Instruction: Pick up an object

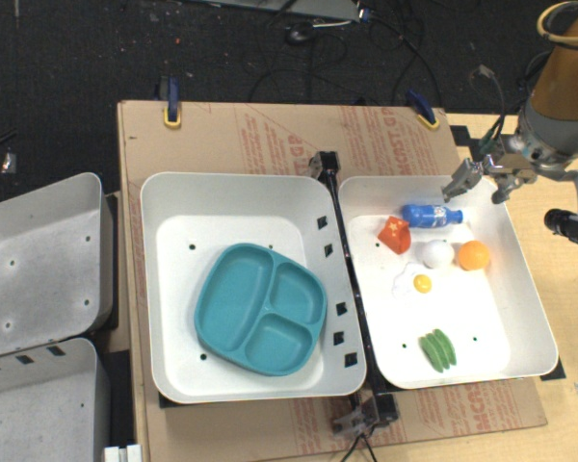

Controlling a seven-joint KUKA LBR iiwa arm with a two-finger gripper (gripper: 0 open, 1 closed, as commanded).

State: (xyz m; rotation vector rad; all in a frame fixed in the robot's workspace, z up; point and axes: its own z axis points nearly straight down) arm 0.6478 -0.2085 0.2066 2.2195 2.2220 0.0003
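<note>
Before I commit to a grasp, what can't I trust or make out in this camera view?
- Arm: cut off by the right edge above the orange band.
- White ball and fried-egg toy: outlines fade against the white right bin.
- Blue bottle: label too small to read.
- Gripper: nothing visibly between its spread fingers.

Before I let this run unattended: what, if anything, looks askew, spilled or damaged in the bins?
Nothing looks spilled or broken. The teal tray sits turned at an angle in the left bin. The blue bottle lies on its side in the right bin, close beside the red piece. The gripper hovers open above that bin's far edge.
</note>
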